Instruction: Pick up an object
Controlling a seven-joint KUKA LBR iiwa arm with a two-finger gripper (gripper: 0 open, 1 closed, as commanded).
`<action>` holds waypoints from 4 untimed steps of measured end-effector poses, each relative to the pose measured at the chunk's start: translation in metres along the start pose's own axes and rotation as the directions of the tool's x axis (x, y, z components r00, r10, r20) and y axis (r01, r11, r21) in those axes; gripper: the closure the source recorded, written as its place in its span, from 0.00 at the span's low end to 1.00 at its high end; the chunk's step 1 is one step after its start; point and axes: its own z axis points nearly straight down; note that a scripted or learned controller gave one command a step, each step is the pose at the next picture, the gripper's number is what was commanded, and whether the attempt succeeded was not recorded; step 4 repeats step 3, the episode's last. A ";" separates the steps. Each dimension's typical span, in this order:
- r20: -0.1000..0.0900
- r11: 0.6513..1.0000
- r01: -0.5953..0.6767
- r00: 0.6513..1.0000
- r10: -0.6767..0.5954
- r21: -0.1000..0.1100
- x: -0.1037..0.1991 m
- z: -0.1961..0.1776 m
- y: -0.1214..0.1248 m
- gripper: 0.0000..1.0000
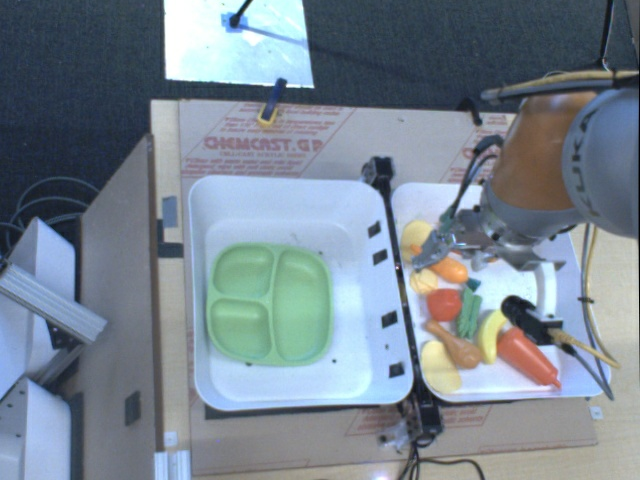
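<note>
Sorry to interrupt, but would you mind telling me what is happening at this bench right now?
The grey and orange arm reaches in from the right, with its gripper low over the right bin. That bin holds toy food, including a yellow piece, an orange piece, a tomato, a banana and a carrot. I cannot tell whether anything has been grasped. The left bin holds a green divided plate.

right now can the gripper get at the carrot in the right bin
Probably yes. The carrot lies uncovered near the right bin's front edge, nothing on top, only the banana close beside it. The gripper hangs over the same bin.
</note>
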 end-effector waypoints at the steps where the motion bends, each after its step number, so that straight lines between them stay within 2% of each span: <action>1: -0.004 1.000 0.007 1.000 -0.007 0.000 0.006 0.000 0.000 0.00; 4: -0.004 1.000 0.007 1.000 -0.007 0.000 0.006 0.000 0.000 0.00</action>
